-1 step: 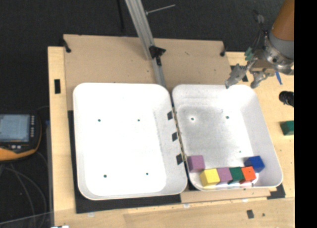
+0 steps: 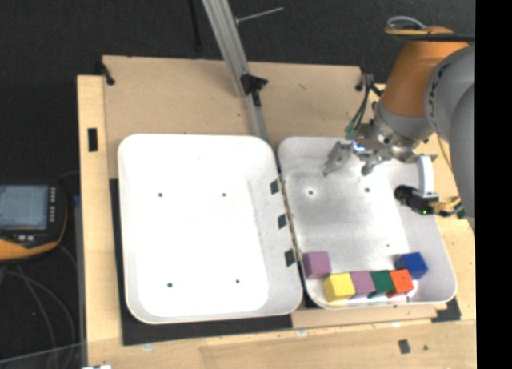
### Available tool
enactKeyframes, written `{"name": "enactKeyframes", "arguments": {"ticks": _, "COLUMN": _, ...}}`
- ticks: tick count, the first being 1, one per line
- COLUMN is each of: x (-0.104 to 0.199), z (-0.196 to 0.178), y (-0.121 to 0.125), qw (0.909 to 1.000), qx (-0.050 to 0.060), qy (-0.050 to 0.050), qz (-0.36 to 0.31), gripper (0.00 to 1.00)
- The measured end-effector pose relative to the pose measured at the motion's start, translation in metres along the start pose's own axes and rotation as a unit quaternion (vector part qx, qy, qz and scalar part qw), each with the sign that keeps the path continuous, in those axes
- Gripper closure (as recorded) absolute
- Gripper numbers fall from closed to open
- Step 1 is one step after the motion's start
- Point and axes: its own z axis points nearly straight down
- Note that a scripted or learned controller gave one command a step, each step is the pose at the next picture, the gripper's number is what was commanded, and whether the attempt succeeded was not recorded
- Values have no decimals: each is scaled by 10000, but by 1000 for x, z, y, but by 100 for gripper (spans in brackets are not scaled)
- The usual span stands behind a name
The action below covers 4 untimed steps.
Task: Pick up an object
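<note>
Several small blocks lie along the near edge of the right bin (image 2: 320,151): a purple block (image 2: 317,262), a yellow block (image 2: 339,286), a second purple block (image 2: 362,282), a green block (image 2: 381,281), an orange block (image 2: 400,281) and a blue block (image 2: 412,263). My gripper (image 2: 350,161) hangs above the far part of that bin, well away from the blocks. Its two fingers are spread apart and open, with nothing between them.
The left bin (image 2: 200,223) sits beside the right one, with a row of black clips (image 2: 282,220) between them. A slanted metal rail (image 2: 232,47) rises from the back of the bench. A handheld pendant (image 2: 28,211) lies off the bench at left.
</note>
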Motion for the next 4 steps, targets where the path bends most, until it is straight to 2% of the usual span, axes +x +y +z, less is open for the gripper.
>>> {"name": "enactKeyframes", "arguments": {"ticks": 1, "x": -2, "z": -17, "y": 2, "qw": 10000, "qx": -49, "qy": -6, "qz": 10, "gripper": 100}}
{"name": "enactKeyframes", "arguments": {"ticks": 2, "x": 68, "z": 12, "y": -46, "qw": 10000, "qx": 2, "qy": 15, "qz": -7, "gripper": 100}}
{"name": "enactKeyframes", "arguments": {"ticks": 3, "x": 26, "z": 40, "y": -101, "qw": 10000, "qx": -1, "qy": -11, "qz": 52, "gripper": 100}}
{"name": "enactKeyframes", "arguments": {"ticks": 4, "x": 62, "z": 44, "y": -137, "qw": 10000, "qx": -32, "qy": 0, "qz": 58, "gripper": 100}}
